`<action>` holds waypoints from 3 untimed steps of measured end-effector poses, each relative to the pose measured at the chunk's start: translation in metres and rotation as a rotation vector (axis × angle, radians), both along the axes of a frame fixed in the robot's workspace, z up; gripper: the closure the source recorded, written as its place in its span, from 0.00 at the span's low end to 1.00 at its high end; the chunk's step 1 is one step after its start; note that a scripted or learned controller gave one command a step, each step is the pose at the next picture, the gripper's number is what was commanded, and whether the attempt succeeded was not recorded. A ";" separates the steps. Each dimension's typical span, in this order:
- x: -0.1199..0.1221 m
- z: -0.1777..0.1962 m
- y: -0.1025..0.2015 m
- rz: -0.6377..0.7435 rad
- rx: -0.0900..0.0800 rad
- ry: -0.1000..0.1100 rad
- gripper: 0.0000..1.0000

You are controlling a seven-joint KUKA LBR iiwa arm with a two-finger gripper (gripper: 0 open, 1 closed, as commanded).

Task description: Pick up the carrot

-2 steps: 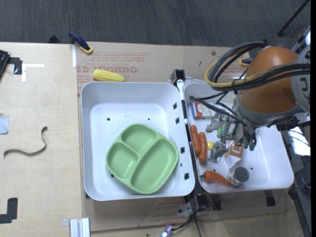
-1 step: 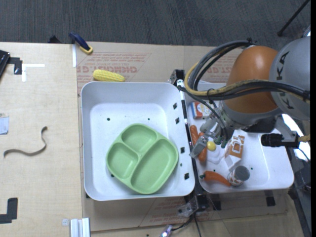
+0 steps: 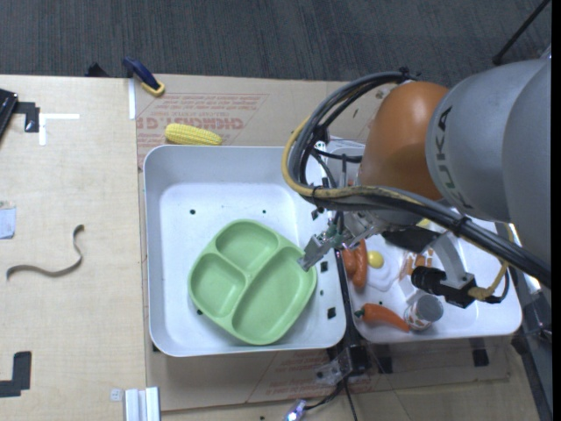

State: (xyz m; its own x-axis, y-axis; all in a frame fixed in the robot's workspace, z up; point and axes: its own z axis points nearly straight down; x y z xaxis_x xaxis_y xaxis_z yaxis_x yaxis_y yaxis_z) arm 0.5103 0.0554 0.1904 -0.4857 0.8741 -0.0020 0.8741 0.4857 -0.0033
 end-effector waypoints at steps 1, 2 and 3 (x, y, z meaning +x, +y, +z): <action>-0.034 -0.047 0.052 -0.033 0.000 0.003 0.00; 0.049 -0.087 0.076 -0.049 0.010 -0.026 0.00; 0.059 -0.097 0.124 -0.281 -0.005 -0.008 0.00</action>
State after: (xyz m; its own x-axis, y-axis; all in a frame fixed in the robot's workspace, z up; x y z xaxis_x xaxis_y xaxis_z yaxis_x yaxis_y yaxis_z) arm 0.5696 0.1791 0.0939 -0.2242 0.9745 -0.0092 0.9745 0.2242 0.0023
